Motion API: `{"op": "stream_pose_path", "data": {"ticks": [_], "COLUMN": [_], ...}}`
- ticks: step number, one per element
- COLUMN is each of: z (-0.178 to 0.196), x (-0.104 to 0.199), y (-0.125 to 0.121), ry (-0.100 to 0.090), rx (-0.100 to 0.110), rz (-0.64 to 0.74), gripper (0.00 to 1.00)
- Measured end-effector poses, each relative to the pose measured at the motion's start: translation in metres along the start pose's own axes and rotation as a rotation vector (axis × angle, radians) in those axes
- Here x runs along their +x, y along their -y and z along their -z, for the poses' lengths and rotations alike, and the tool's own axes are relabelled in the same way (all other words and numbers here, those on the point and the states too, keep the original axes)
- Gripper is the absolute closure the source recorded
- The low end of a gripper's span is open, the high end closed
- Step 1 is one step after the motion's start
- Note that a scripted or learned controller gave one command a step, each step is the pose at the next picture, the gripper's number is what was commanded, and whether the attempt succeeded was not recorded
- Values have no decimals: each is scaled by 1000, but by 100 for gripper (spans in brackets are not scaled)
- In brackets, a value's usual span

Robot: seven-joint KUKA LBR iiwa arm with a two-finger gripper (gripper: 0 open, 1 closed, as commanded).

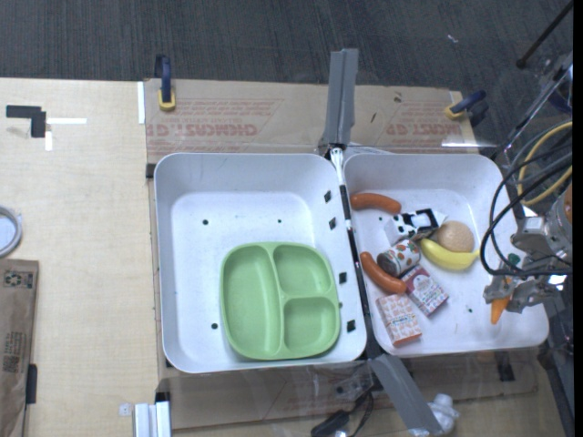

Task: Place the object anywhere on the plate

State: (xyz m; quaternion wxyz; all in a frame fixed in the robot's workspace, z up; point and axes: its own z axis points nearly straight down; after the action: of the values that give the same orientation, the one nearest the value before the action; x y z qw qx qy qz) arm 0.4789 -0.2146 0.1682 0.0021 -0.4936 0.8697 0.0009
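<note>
My gripper (510, 297) sits at the frame's right edge, apparently clamped on a small carrot (497, 311). The green plate (280, 299) lies lower centre, well apart. I judge that shallow pinch could drop the carrot mid-transfer.

The robot's body shows at the right edge of the camera view, partly cut off by the frame. The gripper (506, 291) is a small block of pale grey metal with darker joints and short fingers. Above it sits a light grey wrist housing (539, 235) with a rounded shape and a few small dark spots that may be screws, too small to tell. Several black cables (496, 215) loop out from it in wide curves. A yellow cable (539, 153) runs among them, curving beside the black ones. Higher up, thin black rods (547, 30) and grey metal parts (556, 71) are blurred.
</note>
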Motion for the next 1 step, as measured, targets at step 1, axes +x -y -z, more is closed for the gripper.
{"op": "stream_pose_path", "data": {"ticks": [1], "z": [32], "x": [-90], "y": [64], "ry": [1], "rx": [3], "rz": [-249], "gripper": [100]}}
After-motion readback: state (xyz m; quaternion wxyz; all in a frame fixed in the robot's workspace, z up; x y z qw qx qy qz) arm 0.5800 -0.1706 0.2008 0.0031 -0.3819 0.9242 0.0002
